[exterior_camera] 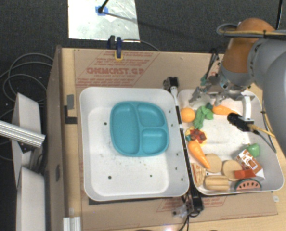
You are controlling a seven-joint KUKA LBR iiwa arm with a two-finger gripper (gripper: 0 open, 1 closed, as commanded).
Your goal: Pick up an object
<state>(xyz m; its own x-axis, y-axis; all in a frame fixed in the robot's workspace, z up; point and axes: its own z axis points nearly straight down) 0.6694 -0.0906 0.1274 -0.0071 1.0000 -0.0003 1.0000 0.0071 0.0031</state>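
The right bin (273,174) holds several toy foods. An orange fruit (188,114) and a green leafy piece (203,114) lie at its far left, with an orange oblong piece (223,110) beside them. My gripper (208,94) hangs over the bin's far end, just above and behind these three. Nothing shows in its grasp. Nearer the front lie a red piece (197,136), a carrot (199,153), two round bread slices (213,161), a bun (216,182), a watermelon slice (246,185) and a red-and-white carton (249,160).
In the left bin (92,129) lies a teal divided plate (138,128). A ridge (180,138) where the two bin rims meet separates the bins. The grey arm (273,66) crosses the far right corner.
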